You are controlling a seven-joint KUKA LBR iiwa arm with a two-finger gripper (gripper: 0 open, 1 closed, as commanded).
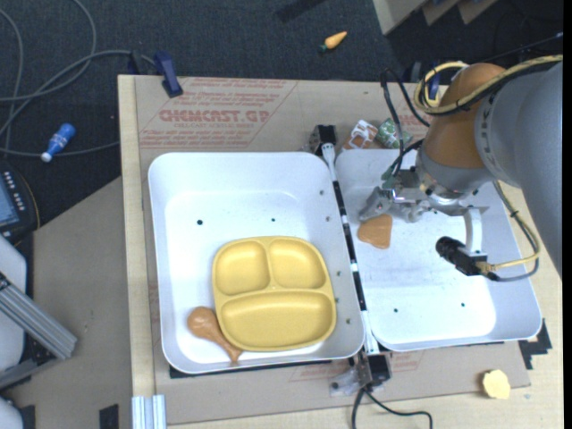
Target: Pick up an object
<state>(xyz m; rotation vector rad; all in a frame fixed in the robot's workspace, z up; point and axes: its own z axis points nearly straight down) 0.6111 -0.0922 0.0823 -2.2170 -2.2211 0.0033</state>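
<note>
Camera view: one yellow tray [273, 293], two bins [170, 239].

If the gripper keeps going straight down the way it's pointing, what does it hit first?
Most likely the orange piece in the right bin, which lies just below the gripper, though depth is hard to judge.

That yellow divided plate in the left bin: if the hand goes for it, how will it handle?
The yellow divided plate looks like rigid moulded plastic, so probably stiff and light. It lies flat and wide in the left bin, so it should slide rather than tip. Its glossy raised rim may slip between fingers, and the drumstick-shaped toy touching its edge would likely move too.
</note>
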